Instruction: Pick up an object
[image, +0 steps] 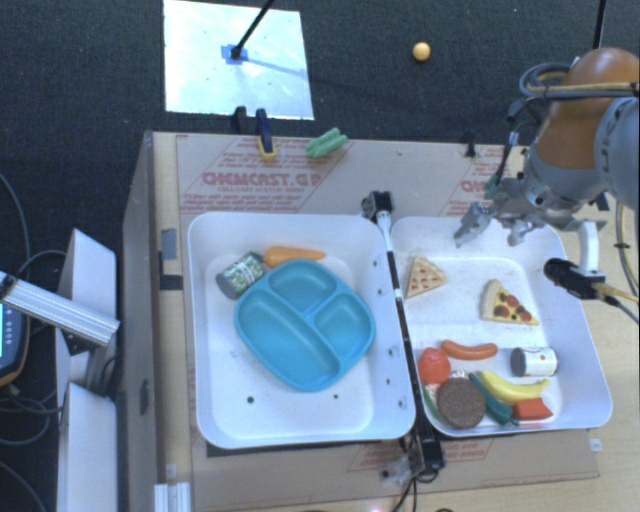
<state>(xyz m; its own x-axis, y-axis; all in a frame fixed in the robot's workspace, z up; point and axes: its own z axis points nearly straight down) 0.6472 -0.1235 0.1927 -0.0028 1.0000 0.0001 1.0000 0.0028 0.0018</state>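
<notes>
toy food crowds the near end of the right bin (590, 395): chocolate cookie (461, 400), banana (512, 387), tomato (433, 366), sausage (469, 350) and a small white can (534, 360). farther back lie two pizza slices, one (508, 303) toward the right and one (424, 276) by the divider. left bin (215, 400) holds a blue divided plate (304, 323), a carrot (293, 255) and a dented can (241, 273). gripper (494, 227) hovers over the right bin's far rim, fingers spread, grasping nothing.
</notes>
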